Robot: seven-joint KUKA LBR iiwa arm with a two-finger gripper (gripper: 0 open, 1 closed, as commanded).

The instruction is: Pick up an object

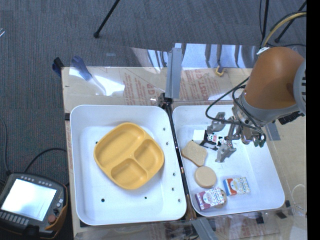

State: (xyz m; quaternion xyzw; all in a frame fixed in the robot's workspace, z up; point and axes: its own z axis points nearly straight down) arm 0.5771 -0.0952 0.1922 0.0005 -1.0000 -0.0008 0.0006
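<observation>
Since I am working from one slanted overhead view, I log the surface from left to right. The left bin [80, 134] carries a yellow divided plate [129, 155], lying flat and turned at an angle near the middle; nothing else lies with it, so I judge it a poor first target, being broad and shallow. Across the divider, the right bin [265, 184] holds the likelier pickings, bunched toward its left and front: a tan bread slice [194, 153], a round biscuit [205, 176] just beside it, a dark red packet [210, 198] at the front wall, and a small orange-and-white carton [236, 185] near that. A black-and-white item [212, 137] sits by the arm's tooling; too small to identify. The arm [272, 81] reaches in from the right, wrist low over the bin, presumably lining up on this cluster. The pincer [225, 151] hangs just right of the bread slice with nothing between its fingers; whether released or clenched, I cannot tell.
</observation>
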